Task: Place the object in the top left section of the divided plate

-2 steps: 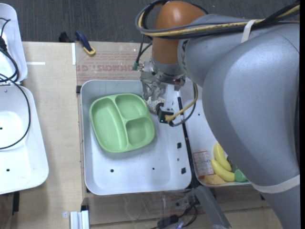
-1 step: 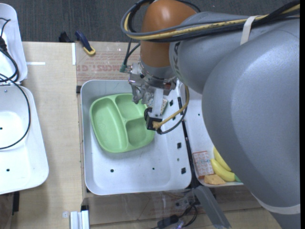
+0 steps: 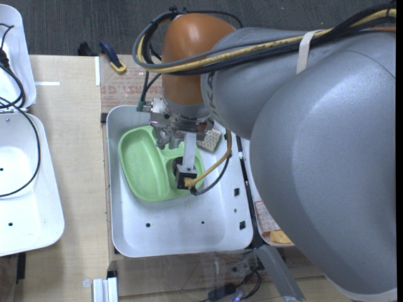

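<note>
Pale wood-grain desk (image 3: 69,87) runs under two shallow white bins, and your work sits in the right-hand bin (image 3: 182,234). The likeliest candidate for the object is the small pale piece (image 3: 211,141) with a cross-hatched, waffle-like face, though that is a judgement. It sits just beside the wrist, at the upper right edge of the divided plate (image 3: 141,165), and you cannot tell whether it rests on the bin floor or is carried. The plate is smooth, glossy light-green plastic with rounded corners and a raised rim. It lies tilted in the bin's upper left part, its large hollow showing bare, and the wrist hides most of its dividers. The pincer (image 3: 169,137) hangs over the plate's upper edge, and you cannot tell whether it is open or closed. By my reading you are at the placing step, with nothing yet lying in the top left section. The next move calls for shifting toward that section, lowering gently and releasing without nudging the light plate. Further out, the grey arm (image 3: 315,143) fills the right, and the left bin (image 3: 31,225) holds a black cable (image 3: 17,93).
</note>
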Action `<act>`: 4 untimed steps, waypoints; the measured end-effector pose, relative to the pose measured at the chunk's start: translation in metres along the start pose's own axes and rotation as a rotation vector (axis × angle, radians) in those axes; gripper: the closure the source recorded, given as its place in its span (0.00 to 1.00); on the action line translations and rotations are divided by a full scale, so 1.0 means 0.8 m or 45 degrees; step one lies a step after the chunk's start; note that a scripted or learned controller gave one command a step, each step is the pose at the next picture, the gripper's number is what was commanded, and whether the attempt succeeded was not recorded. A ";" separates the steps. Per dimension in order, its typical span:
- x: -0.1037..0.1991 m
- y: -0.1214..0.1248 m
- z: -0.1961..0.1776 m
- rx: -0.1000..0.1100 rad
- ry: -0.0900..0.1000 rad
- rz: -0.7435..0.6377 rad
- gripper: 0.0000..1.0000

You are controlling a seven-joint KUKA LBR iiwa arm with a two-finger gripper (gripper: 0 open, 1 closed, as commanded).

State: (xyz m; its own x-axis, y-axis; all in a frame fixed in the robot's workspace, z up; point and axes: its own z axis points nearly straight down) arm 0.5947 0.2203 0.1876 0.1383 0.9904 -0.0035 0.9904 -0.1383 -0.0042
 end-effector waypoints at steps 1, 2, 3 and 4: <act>-0.002 0.001 -0.010 0.003 -0.003 0.001 1.00; -0.033 -0.002 -0.079 -0.003 0.001 0.112 1.00; -0.034 -0.001 -0.089 0.000 -0.003 0.110 1.00; -0.039 -0.041 -0.030 0.001 -0.001 0.150 1.00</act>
State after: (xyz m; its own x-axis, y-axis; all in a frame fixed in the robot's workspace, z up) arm 0.5582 0.1936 0.2117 0.2537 0.9673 -0.0046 0.9673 -0.2537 -0.0044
